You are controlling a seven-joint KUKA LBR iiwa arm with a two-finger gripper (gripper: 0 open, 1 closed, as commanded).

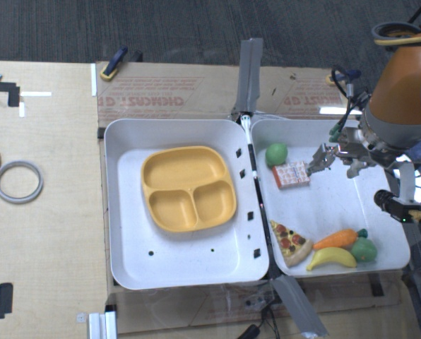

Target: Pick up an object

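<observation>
Small red-and-white printed carton (292, 174) is judged to be the object in hand: it lies flat on the floor of the right-hand white bin (390, 260), just to the camera-left of the tool (322, 158), whose metal fingertips are seen at its near edge. Whether those tips are spread or drawn together cannot be told, and nothing is seen held between them.

For the step to be done well, the tool should be centred over the carton, turned so that its narrower side is spanned, and lowered fully to the bin floor before closing, since so flat a thing is easily pushed aside. The round green ball (276, 153) just beyond the carton should be left undisturbed.

Further from the tool, toward the near wall of the same bin, a toy pizza slice (291, 242), a yellow toy banana (332, 259), an orange toy carrot (335, 239) and a green toy vegetable (364, 250) are clustered. In the left-hand white bin (126, 260), well apart from the tool, a yellow three-compartment plate (188, 187) is held, its compartments bare.
</observation>
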